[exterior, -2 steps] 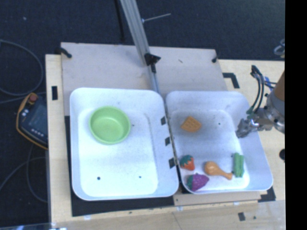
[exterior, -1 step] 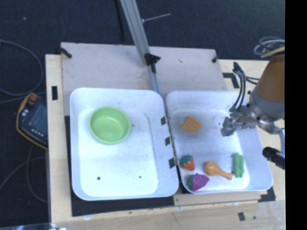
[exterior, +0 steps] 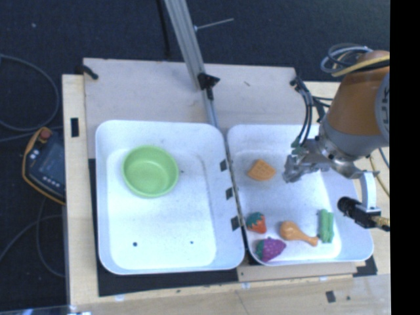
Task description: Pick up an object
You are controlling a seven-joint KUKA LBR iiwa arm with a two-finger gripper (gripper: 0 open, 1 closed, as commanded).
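The right bin holds several small toys: an orange wedge-shaped piece near its left side, a red strawberry, a purple grape bunch, an orange drumstick and a green block along the front. My gripper hangs over the middle of the right bin, just right of the orange wedge and apart from it. Nothing shows between its tips.
A green bowl sits in the left bin toward its back left. A slanted metal pole rises behind the bins. Cables trail from the arm's wrist.
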